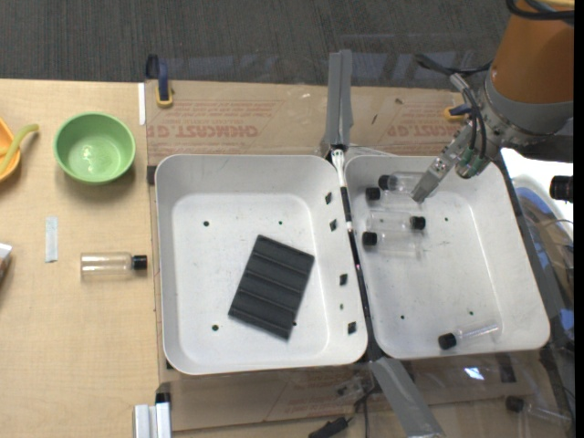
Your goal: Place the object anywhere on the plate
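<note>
Arm reaching over the right bin's far edge, pick not yet made.

The black ribbed plate (272,286) lies bare mid-floor in the left bin (173,245). The gripper (427,186), grip state unclear, hangs over clear vials (392,183) near the right bin's (520,272) far-left corner; it should descend squarely on one, clear of the divider wall.

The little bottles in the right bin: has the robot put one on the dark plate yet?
Not yet. The ribbed dark plate in the left bin has nothing on it. Four clear bottles with black caps lie in the right bin. The pincer is down among them. Grabbing one, carrying it over and setting it down are all left.
</note>
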{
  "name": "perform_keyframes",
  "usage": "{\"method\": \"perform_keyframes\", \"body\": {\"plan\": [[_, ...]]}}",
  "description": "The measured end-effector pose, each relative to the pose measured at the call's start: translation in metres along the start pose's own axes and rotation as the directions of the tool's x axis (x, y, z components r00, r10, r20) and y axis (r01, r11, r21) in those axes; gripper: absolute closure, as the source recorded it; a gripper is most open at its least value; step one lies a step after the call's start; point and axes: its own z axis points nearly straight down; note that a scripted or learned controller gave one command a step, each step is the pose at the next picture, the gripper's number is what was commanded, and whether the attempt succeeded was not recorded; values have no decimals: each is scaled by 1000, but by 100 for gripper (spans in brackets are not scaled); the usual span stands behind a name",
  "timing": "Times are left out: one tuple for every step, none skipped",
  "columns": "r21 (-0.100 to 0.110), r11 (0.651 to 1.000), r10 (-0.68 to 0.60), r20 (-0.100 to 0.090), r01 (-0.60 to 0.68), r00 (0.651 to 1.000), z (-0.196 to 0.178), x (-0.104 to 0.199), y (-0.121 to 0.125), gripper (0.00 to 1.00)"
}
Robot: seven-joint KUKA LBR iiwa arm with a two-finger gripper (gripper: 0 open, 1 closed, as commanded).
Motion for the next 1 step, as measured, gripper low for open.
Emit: {"method": "perform_keyframes", "body": {"plan": [[0, 993, -115, 0, 115, 993, 16, 85, 4, 100]]}}
